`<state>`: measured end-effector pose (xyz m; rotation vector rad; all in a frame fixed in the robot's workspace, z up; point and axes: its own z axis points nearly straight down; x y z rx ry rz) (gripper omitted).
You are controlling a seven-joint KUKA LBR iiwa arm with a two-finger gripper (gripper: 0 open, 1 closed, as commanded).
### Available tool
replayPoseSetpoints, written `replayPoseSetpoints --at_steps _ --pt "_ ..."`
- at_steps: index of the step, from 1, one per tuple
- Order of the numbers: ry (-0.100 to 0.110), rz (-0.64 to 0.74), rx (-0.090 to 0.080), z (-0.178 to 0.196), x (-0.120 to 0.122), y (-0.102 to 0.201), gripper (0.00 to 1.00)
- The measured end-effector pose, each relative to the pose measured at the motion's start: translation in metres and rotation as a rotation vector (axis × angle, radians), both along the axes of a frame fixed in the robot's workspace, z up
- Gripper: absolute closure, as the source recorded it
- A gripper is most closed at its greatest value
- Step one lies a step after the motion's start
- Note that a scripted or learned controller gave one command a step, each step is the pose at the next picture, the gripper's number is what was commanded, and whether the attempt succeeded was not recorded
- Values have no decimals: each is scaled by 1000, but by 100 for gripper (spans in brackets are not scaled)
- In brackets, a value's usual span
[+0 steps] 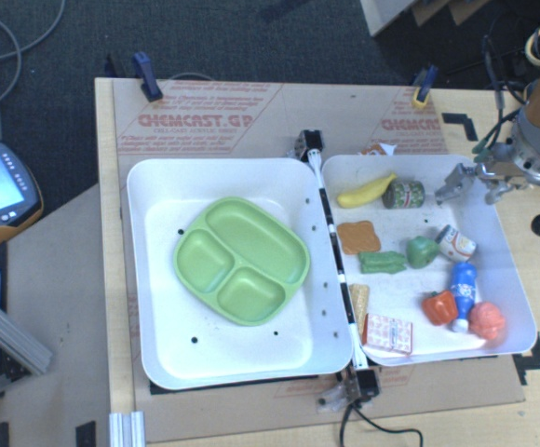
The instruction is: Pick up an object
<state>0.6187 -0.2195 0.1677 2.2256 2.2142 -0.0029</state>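
Banana (366,191), yellow and curved, lies beside green can (404,195).

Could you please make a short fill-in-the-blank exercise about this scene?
1. The green divided plate lies in the ____ bin.
2. The banana is coloured ____.
3. The blue bottle lies in the ____ bin.
4. The plate has ____ compartments.

Missing words: left; yellow; right; three

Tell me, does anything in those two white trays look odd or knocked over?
Nothing looks spilled or broken. The green divided plate sits askew in the left bin, turned at a slant to its walls. In the right bin the small can and the blue bottle lie on their sides.
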Motion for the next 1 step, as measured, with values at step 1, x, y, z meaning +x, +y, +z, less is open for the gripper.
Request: replayPoseSetpoints --at_steps 1 --pt "8 4 6 -57 -35 12 0"
